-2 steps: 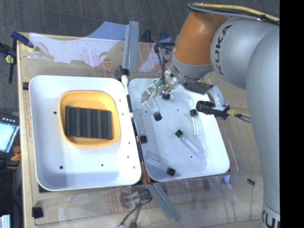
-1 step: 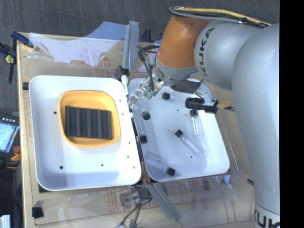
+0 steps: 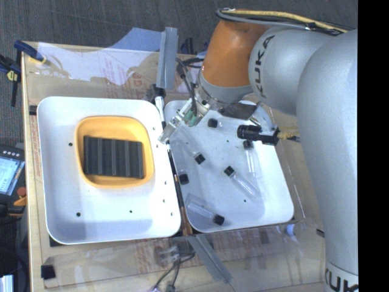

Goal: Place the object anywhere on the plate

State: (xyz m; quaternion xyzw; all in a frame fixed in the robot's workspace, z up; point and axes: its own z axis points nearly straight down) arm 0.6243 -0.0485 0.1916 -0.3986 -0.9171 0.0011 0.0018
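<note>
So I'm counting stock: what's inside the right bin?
The right bin holds several clear tubes with black caps, scattered apart. The arm covers its upper right part, so anything lying there is hidden.

Robotics lab bench

A grey industrial arm (image 3: 316, 102) reaches over two white bins (image 3: 55, 218) on a wooden bench (image 3: 91, 72), with loose cables (image 3: 170, 272) and a handheld control screen (image 3: 9, 172) alongside.
</note>
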